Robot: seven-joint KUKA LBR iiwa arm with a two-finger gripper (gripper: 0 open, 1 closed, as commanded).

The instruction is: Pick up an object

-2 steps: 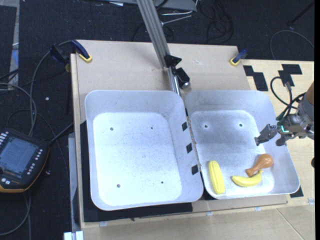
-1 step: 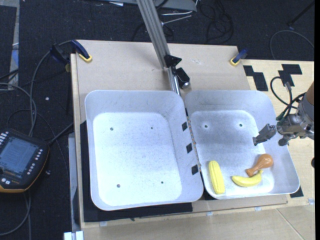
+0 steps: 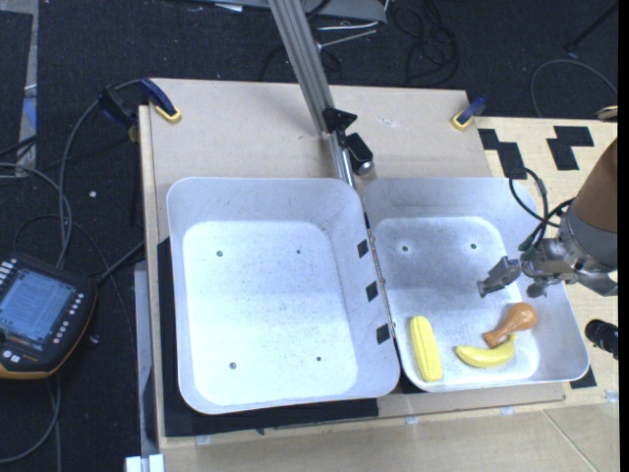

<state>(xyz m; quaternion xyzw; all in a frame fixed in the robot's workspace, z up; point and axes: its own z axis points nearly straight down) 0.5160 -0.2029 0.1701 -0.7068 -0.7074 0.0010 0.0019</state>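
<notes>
While three toy foods lie untouched in the right shallow white bin (image 3: 393, 205), nothing is lifted yet. The two-finger gripper (image 3: 516, 275) is seen above the orange-brown drumstick (image 3: 511, 323), beside the yellow banana (image 3: 484, 356) and yellow corn cob (image 3: 426, 348); how far it is open cannot be told.

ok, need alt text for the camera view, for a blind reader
A grey robot arm reaches from the right, its gripper above the right bin, just over an orange-brown drumstick-shaped toy. A banana and a corn cob also lie near that bin's front edge, beside the left bin.
</notes>
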